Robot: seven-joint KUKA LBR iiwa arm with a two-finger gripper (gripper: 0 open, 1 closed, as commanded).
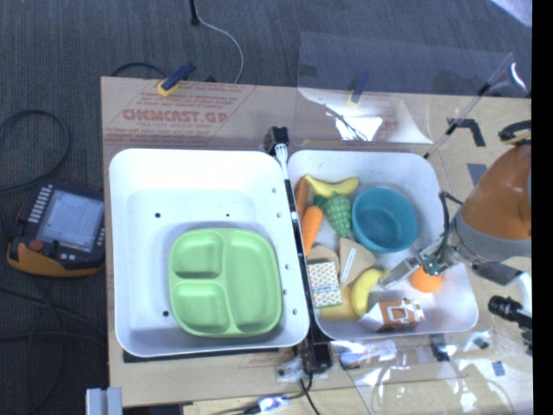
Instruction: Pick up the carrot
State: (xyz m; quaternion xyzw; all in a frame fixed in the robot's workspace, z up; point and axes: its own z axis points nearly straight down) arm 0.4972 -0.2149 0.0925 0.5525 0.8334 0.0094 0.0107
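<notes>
The carrot is a small orange cone lying against the left wall of the right bin, pointing toward the front, beside a green bumpy vegetable. My gripper hangs low at the right side of that bin, just above a small orange fruit. It is well to the right of the carrot, with the blue bowl between them. Nothing of the carrot is near the gripper.
The right bin also holds a yellow banana at the back, a second banana, a patterned box and a small carton. The left bin carries a green divided plate. A handheld pendant lies off the bench at left.
</notes>
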